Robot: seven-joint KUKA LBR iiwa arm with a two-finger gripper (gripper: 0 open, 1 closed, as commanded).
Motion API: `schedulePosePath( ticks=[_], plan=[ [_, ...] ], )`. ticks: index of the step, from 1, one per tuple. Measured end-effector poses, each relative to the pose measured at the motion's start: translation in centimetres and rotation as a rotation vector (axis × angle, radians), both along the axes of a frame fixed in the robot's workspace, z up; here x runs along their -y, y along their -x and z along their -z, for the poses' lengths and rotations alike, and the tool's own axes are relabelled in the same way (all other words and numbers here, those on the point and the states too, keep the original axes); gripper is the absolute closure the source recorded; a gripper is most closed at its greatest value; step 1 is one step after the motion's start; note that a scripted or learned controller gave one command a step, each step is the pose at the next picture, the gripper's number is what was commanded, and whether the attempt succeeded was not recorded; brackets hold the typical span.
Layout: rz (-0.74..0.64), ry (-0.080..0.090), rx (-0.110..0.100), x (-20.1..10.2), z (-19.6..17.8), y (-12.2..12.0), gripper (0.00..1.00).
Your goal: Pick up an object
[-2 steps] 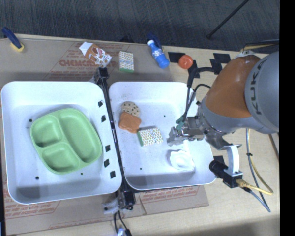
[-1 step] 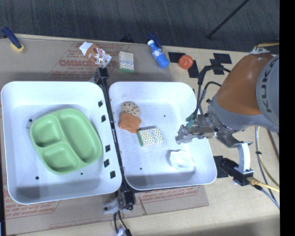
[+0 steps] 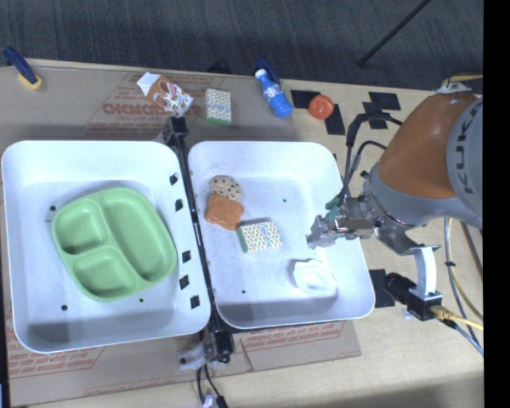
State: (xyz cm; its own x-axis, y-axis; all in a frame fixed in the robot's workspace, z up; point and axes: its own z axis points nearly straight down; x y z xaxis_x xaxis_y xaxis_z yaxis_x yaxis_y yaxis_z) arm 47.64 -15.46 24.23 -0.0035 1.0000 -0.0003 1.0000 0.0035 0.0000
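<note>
White right bin (image 3: 272, 155) with four things inside — a round cookie (image 3: 225, 186) at about ten o'clock, an orange lump (image 3: 223, 212) touching just under it, a dotted little packet (image 3: 260, 236) near the middle, and a white lump (image 3: 314, 275) down at five o'clock. Grey arm (image 3: 425, 168) coming in from three o'clock, pincer (image 3: 321, 233) low over the bin, just above the white lump. Can't tell if the pincer is clenched or released — too small and blurry. Left bin (image 3: 34, 168) with a green tray (image 3: 113, 242). On the counter (image 3: 382, 355) at twelve o'clock, a blue bottle (image 3: 274, 93) and an orange ball (image 3: 321, 105).
</note>
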Motion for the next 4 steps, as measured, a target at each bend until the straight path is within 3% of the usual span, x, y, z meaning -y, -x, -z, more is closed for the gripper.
schedulePosePath(
  ticks=[1,2,3,4],
  plan=[
    [-0.002,-0.001,-0.002,-0.4,0.1,0.0,1.0],
    [-0.002,-0.001,0.0,-0.3,-0.9,-7.8,1.0],
    [-0.003,-0.001,-0.001,-0.3,-0.9,-7.8,0.0],
    [-0.001,-0.001,-0.003,3.6,4.4,-0.6,0.0]
  ],
)
